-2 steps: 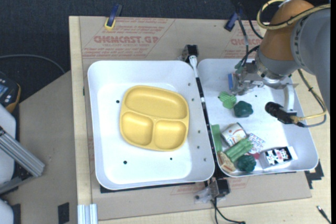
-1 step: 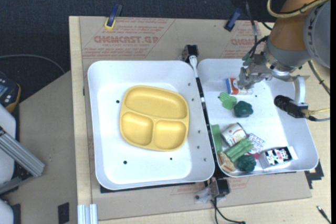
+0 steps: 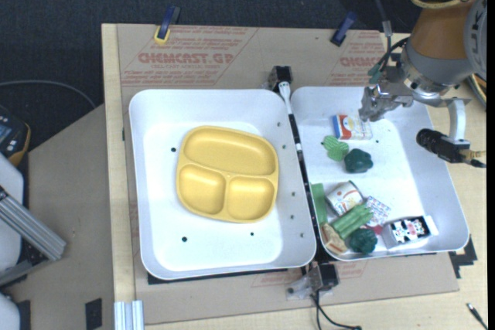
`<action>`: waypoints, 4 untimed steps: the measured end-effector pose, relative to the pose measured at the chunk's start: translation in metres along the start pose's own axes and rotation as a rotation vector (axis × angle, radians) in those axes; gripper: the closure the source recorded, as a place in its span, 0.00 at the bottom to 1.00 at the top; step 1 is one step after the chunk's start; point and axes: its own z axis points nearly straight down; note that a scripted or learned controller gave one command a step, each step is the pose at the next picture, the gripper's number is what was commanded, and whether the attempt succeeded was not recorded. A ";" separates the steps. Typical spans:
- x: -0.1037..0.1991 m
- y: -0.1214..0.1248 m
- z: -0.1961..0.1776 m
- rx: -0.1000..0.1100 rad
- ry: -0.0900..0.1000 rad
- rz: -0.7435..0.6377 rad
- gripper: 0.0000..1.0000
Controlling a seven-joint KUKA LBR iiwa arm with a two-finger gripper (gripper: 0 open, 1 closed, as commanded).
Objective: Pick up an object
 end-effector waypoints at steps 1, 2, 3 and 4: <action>0.000 0.001 -0.033 0.000 0.000 -0.001 1.00; 0.054 -0.015 -0.023 0.010 0.003 -0.004 1.00; 0.105 -0.038 -0.017 0.011 0.004 -0.003 1.00; 0.156 -0.058 -0.015 0.010 0.004 -0.005 1.00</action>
